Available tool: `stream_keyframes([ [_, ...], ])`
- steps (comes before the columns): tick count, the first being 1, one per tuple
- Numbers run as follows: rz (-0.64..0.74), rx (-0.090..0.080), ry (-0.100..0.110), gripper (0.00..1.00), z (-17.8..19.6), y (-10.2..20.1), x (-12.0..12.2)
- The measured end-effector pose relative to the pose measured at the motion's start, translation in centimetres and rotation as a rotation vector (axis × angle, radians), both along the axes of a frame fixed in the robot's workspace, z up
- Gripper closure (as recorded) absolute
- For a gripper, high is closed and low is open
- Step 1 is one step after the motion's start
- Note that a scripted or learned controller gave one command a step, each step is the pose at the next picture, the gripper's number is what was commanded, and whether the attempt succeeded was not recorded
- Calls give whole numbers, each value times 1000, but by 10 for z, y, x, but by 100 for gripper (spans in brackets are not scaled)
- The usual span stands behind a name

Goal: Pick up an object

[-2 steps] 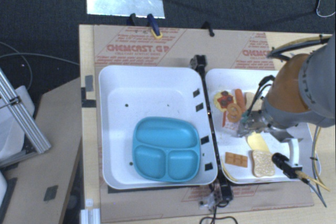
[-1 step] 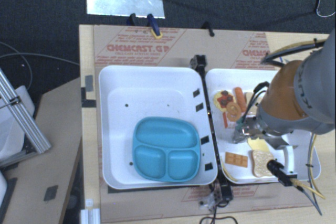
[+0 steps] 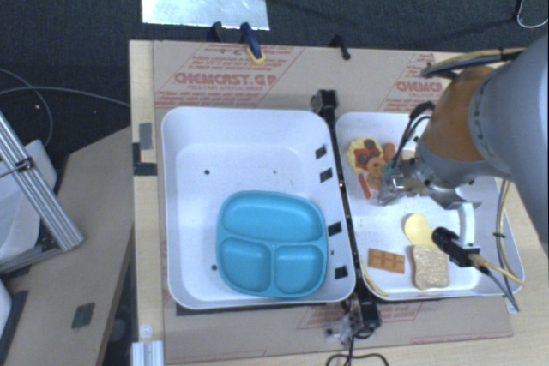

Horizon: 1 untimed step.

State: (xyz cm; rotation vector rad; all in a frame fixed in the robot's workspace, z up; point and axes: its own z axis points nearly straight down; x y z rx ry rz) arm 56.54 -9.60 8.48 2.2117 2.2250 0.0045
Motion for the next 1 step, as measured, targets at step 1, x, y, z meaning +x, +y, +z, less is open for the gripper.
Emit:
stream_keyframes([
  [1, -10, -6, -4, 100, 47, -98, 19],
])
